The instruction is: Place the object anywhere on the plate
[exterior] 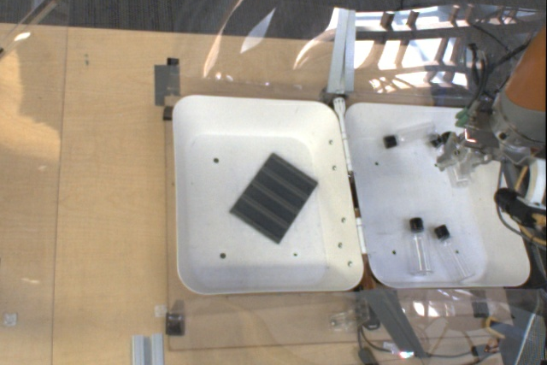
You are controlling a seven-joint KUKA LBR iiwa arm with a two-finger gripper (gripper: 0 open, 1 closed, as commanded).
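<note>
Left bin (184,184): holds a dark ribbed rectangular plate (274,197), lying flat near the bin's middle, long axis slanted from lower left to upper right. Nothing sits on it.

Right bin (367,184): three clear vials with black caps. Upper vial (406,135) lies roughly sideways, cap to the left, near the top of the bin. Two lower vials (419,248) and (451,248) lie side by side near the front edge, caps pointing away from the front.

Far right: the pincer (457,154) hangs over the upper right part of the right bin, arm (526,98) coming in behind it. Something clear and pale shows at the tips, maybe another vial, but too blurred to say it is gripped. Cannot tell how the pincer is set.

Key relation: plate lies to the left of the pincer and somewhat toward the front, across the divider between the bins. Upper vial is just left of the pincer, the lower pair further off. Judgement: task not done; any carry must go leftward over the divider.
</note>
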